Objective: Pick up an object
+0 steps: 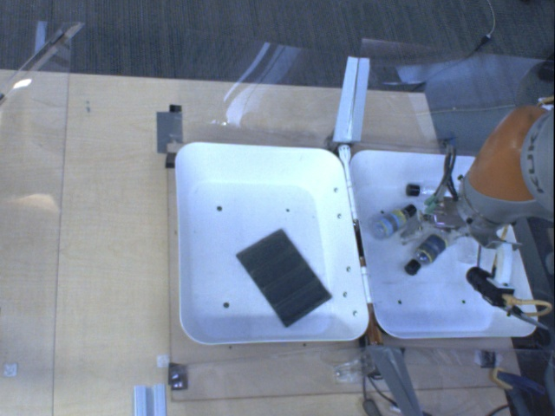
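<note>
Camera view has the arm (512, 167) reaching over the right bin (390, 306), its end effector (440, 217) low among a cluster of small bottle-like objects (427, 251). Whether the fingers are parted or have anything between them I cannot tell; metal and clutter blur together there. One dark-capped bottle lies just beside the tool, a bluish one (388, 224) slightly farther left. A flat dark pad (284, 276) sits alone in the left bin (199, 232). A good grasp probably means centring on a single bottle, closing across its narrow width, clear of its neighbours.
</note>
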Controlling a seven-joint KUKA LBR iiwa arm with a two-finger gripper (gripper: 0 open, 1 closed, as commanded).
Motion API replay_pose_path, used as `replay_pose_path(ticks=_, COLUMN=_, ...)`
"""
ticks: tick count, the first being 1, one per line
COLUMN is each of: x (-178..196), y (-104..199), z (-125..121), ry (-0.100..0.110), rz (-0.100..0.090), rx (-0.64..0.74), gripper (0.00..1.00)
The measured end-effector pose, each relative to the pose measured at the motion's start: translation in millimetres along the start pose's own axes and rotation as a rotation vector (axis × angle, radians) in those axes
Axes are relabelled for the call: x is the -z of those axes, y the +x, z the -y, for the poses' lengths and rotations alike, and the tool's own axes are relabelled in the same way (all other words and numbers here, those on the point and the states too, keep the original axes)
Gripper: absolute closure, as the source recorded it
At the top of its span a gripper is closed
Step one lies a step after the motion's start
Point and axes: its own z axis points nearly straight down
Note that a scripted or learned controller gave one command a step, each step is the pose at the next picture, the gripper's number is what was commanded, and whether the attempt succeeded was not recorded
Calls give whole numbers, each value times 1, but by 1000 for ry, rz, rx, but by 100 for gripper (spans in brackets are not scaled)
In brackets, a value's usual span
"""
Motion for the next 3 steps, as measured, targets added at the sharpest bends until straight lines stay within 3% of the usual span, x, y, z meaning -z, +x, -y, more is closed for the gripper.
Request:
replay_pose_path(ticks=1, x=29, y=-33, z=-31, ry=7, rz=-1, rx=37, gripper=0)
replay_pose_path(ticks=2, x=0, y=38, z=-26, ry=0, rz=-2, rx=152, gripper=0)
replay_pose_path(ticks=3, x=3, y=58, z=-26, ry=-4, rz=19, rx=128, gripper=0)
